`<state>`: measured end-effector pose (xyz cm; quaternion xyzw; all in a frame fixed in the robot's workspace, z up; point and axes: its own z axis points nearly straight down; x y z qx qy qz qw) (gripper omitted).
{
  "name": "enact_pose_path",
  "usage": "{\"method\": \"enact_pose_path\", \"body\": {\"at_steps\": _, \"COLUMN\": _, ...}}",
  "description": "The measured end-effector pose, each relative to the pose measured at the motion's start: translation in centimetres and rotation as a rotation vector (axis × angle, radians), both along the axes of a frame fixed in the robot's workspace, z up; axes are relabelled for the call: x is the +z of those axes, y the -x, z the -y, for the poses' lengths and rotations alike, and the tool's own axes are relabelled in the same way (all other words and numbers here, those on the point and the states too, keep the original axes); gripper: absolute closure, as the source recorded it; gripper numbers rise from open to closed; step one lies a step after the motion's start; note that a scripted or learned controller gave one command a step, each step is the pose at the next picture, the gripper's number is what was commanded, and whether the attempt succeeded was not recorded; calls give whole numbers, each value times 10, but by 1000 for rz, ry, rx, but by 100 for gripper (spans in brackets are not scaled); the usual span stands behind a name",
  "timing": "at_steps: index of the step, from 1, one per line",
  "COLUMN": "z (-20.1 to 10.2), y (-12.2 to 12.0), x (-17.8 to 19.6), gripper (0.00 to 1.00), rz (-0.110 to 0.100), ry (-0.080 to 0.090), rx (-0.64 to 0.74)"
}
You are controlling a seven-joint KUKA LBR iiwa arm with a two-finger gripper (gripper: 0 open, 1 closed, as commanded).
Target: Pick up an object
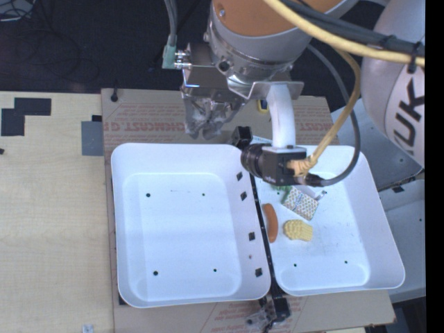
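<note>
Several small objects lie in the right bin [347, 269] near its left wall. They are an orange sausage-shaped piece [270, 222], a yellow corn-like piece [297, 230] and a patterned square packet [301, 202]. A bit of something green [281, 184] peeks out from under the black wrist-mounted unit [272, 162]. My gripper [207, 122] hangs high over the far rim of the left bin [180, 220], up and to the left of those objects. Its tip is blurred against the cardboard, and I see nothing in it.
The big grey and orange arm body [277, 19] fills the top centre, with yellow and black cables [340, 123] looping over the right bin's far side. A black clip strip [251, 214] joins the two bins. Brown cardboard [146, 116] lies under them.
</note>
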<state>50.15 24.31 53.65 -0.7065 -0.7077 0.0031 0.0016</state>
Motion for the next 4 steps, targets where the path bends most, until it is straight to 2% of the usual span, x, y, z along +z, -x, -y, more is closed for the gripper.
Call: {"method": "enact_pose_path", "body": {"at_steps": 4, "z": -1, "y": 4, "x": 0, "gripper": 100, "rz": -1, "ry": 1, "rx": 7}}
